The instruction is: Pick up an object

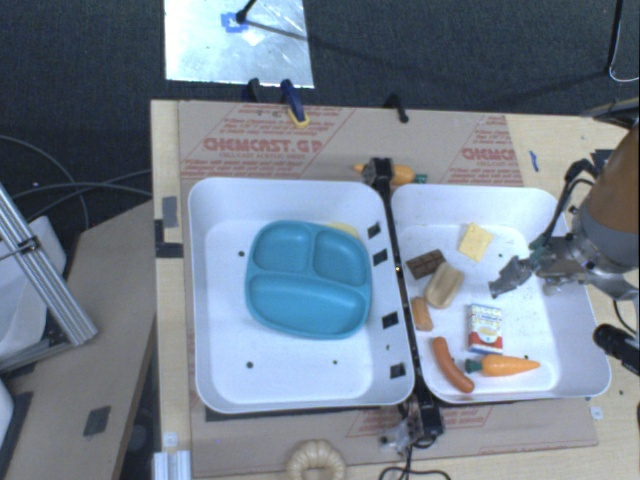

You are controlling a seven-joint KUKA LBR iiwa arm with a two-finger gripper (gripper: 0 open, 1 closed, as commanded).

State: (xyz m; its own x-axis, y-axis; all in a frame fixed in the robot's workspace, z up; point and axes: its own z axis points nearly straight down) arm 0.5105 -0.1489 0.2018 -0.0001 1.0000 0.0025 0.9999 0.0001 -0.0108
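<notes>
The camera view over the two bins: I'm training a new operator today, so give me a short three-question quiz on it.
1. True or false: the blue divided plate lies in the left bin.
2. Which item lies nearest the right bin's front edge? A) yellow block B) carrot C) brown block
3. Fill in: the small carton lies directly behind the ____.

Key
1. True.
2. B. The carrot lies along the front, beside the sausage.
3. Carrot. The gripper hovers just above the carton, with nothing visibly between its fingers.
</notes>
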